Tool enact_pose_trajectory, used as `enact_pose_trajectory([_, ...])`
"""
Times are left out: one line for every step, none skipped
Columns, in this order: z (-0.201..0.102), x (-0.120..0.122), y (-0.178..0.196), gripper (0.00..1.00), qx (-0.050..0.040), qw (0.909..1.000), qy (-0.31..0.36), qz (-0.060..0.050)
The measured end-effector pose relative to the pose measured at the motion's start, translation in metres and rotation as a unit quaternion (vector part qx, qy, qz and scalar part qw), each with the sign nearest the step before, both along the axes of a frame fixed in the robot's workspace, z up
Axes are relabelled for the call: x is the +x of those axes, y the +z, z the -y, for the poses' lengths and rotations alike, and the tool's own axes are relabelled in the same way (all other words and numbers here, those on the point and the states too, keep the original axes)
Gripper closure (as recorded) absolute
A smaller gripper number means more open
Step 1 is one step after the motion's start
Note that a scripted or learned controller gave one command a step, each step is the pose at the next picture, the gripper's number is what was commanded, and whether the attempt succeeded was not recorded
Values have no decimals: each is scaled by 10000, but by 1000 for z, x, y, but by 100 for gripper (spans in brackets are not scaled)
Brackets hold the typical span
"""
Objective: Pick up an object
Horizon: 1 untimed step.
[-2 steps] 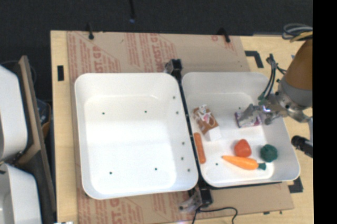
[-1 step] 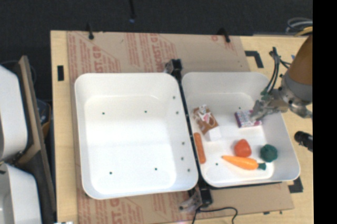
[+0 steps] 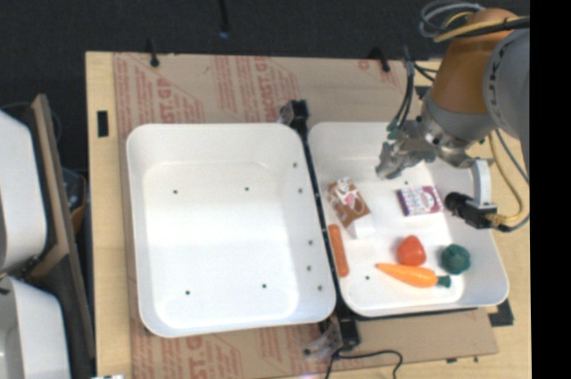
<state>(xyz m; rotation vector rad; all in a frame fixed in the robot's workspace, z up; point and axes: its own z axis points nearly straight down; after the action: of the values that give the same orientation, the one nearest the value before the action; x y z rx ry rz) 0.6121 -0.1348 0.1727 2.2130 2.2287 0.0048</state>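
The gripper (image 3: 393, 161) hangs over the back of the right bin (image 3: 357, 136), above bare floor; whether it is open or closed I cannot tell, and nothing is visibly in it. The candidates lie nearer the front: a brown-and-white packet (image 3: 348, 201) just beside it, a purple pack (image 3: 418, 201), a red ball (image 3: 411, 251), a carrot (image 3: 409, 275), a green lump (image 3: 456, 258) and an orange stick (image 3: 338, 249) against the left wall. The packet is probably the best choice (nearest, with space around it); come down centred over it, straddling its narrow side.
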Motion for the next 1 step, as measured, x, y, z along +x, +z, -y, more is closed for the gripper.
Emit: enact_pose_trajectory([85, 5, -62, 100, -15, 10000, -28, 14])
